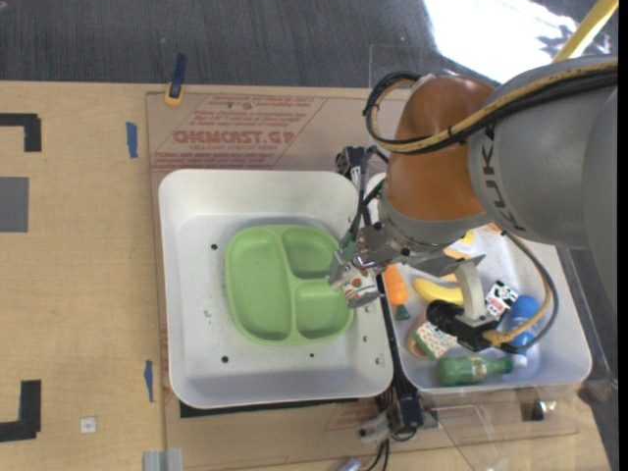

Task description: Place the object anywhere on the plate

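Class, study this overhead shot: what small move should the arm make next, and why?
Probably a short shift further over the green plate before any release. The tool hangs at the plate's right rim with a small white object at its tip, near the bin wall.

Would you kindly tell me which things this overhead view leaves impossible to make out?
- Tool: the orange wrist covers it, so its grip state is unreadable.
- Small white object at the green plate's right rim: too small to identify, and whether it is held or resting is unclear.
- Right bin: the arm hides its far half.
- Banana: partly covered.
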Action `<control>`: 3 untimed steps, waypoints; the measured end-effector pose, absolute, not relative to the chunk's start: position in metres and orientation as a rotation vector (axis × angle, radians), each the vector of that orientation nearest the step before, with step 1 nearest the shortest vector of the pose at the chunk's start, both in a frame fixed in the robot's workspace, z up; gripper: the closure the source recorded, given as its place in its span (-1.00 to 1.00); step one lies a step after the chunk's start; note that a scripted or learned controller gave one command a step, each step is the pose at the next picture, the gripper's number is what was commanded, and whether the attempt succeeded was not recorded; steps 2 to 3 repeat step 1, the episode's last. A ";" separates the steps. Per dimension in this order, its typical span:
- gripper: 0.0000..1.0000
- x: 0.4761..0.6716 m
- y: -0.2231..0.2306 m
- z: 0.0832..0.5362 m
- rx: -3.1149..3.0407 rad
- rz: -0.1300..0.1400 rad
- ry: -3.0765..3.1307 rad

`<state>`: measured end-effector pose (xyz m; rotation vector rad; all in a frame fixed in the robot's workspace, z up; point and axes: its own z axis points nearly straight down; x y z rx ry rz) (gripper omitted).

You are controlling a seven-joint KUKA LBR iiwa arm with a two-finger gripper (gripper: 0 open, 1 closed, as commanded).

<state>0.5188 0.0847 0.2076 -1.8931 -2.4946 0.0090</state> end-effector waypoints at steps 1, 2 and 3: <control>-1.00 0.519 0.083 0.207 -1.897 0.011 -2.493; -1.00 0.519 0.083 0.207 -1.897 0.011 -2.493; -1.00 0.519 0.083 0.207 -1.897 0.011 -2.493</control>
